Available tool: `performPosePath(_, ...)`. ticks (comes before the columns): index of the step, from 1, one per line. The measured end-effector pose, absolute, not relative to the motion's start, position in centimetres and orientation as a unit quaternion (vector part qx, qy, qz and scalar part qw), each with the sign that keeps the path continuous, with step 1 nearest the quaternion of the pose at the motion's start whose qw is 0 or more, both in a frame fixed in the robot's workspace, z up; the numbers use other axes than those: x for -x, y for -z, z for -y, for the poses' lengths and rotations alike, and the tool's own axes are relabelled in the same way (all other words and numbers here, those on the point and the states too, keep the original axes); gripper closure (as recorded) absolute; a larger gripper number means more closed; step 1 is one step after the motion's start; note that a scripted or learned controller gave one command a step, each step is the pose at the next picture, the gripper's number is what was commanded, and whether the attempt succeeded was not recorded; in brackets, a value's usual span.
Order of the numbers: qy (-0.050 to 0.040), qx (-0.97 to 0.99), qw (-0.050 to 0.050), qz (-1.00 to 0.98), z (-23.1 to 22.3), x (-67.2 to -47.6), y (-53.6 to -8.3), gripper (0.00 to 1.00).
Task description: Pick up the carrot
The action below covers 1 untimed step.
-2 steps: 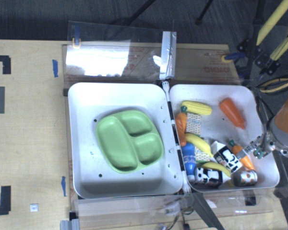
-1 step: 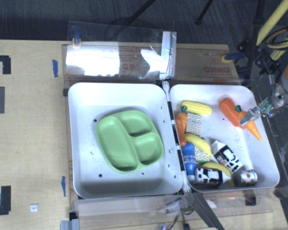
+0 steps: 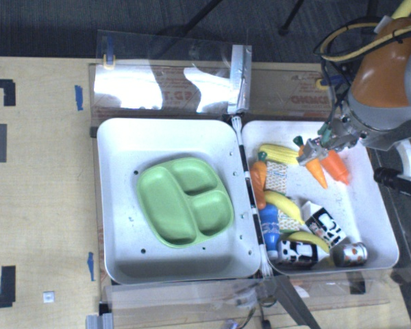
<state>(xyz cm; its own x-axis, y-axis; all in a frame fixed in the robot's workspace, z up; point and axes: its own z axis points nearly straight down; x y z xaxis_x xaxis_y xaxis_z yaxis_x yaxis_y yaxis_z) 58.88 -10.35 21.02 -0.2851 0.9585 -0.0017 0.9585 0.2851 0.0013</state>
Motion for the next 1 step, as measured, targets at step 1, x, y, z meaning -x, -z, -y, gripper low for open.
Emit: performPosePath(1,0.0004,-0.597,0.002,-0.802,10.31,-59.00,-21.85,1.00)
